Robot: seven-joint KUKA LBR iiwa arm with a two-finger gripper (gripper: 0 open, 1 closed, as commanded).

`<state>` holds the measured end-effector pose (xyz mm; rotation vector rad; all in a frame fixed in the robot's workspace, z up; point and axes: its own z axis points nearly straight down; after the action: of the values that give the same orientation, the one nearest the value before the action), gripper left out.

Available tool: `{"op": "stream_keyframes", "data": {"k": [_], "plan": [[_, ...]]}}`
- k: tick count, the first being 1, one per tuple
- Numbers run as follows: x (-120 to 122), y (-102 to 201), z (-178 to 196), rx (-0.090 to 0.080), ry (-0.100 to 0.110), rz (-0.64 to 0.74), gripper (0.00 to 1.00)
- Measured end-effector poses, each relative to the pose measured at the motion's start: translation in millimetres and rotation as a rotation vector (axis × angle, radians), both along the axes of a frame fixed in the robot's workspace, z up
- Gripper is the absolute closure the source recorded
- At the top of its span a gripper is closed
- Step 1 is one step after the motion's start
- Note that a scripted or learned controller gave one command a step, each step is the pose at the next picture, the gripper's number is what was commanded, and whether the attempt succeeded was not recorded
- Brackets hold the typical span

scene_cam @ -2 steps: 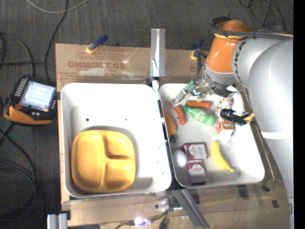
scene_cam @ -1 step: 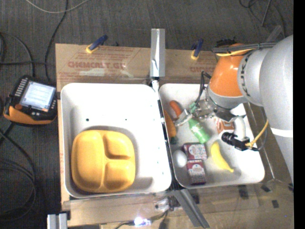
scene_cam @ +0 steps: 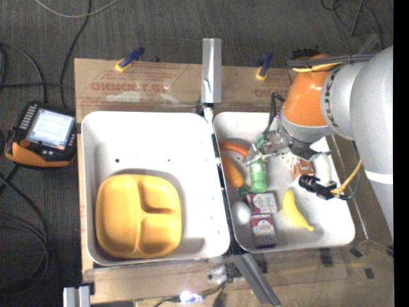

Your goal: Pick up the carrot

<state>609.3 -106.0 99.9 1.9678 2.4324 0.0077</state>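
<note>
We take the right bin [scene_cam: 345, 232] as our landmark. Largest in view is the grey arm [scene_cam: 367, 114], which reaches in over that bin's far right corner, its orange band above the wrist. Just left of our landmark, touching it along one wall, sits the left bin [scene_cam: 128, 130], and in it a yellow divided tray [scene_cam: 138, 215] lies toward the near left corner.

Inside the right bin the things crowd together. The carrot [scene_cam: 232, 170] lies along the left wall, slanted, with an orange-rimmed bowl [scene_cam: 234, 148] just beyond it. A green bottle [scene_cam: 258, 175] stands just right of the carrot, two small red cartons [scene_cam: 262, 217] lie near the bin's near wall, a white egg-like thing [scene_cam: 241, 212] rests left of them, and a banana [scene_cam: 294, 211] lies to their right.

The pincer [scene_cam: 267, 144] hangs over the bin's far middle, above the bottle's top and right of the carrot. We cannot tell how wide it stands, and we see nothing in it.

We judge the carrot light, stiff and fairly smooth, probably a plastic toy, so it should bear a firm squeeze but may slip. We would take it across its thick middle; the wall and the bottle leave little room.
</note>
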Motion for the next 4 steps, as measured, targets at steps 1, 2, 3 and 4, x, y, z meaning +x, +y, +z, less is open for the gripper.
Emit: {"op": "stream_keyframes", "data": {"k": [1,2,3,4], "plan": [[-20.1,24.5,83.7,0.001,0.014,0.418,1.00],[-20.0,25.1,83.6,0.003,0.013,0.418,0.00],[-16.6,-8.0,-10.1,-0.002,0.002,0.367,0.00],[-14.6,-7.6,0.6,-0.003,-0.005,0.366,1.00]]}}
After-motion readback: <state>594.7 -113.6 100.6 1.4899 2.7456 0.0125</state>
